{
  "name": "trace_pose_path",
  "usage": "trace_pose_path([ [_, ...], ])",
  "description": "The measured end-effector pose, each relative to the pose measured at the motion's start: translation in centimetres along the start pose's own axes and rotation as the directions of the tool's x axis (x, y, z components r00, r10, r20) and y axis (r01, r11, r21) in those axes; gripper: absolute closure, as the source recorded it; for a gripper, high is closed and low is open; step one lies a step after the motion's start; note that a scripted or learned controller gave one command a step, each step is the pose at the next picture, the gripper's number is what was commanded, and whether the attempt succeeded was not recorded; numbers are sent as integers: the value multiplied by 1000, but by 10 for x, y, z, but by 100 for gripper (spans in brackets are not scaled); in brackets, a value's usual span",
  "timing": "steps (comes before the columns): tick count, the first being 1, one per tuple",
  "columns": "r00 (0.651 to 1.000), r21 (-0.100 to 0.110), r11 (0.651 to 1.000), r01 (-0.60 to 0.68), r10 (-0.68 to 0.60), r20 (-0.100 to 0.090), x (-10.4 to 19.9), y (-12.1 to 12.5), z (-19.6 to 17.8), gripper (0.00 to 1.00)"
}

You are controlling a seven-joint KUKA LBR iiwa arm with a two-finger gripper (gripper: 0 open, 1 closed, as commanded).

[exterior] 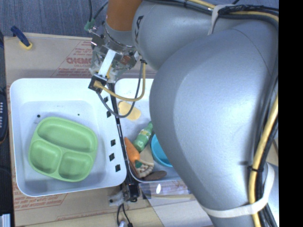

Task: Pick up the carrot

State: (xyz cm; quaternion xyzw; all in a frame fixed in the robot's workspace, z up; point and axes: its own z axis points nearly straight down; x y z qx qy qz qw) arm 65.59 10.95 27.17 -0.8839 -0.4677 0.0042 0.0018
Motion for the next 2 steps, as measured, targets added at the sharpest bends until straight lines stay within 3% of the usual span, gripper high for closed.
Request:
trace_pose_path([
  [1,1000,-10,1000,5,-5,-5,-57,38,-134,100],
  [2,996,5,996,-89,89,7,-134,43,-63,100],
])
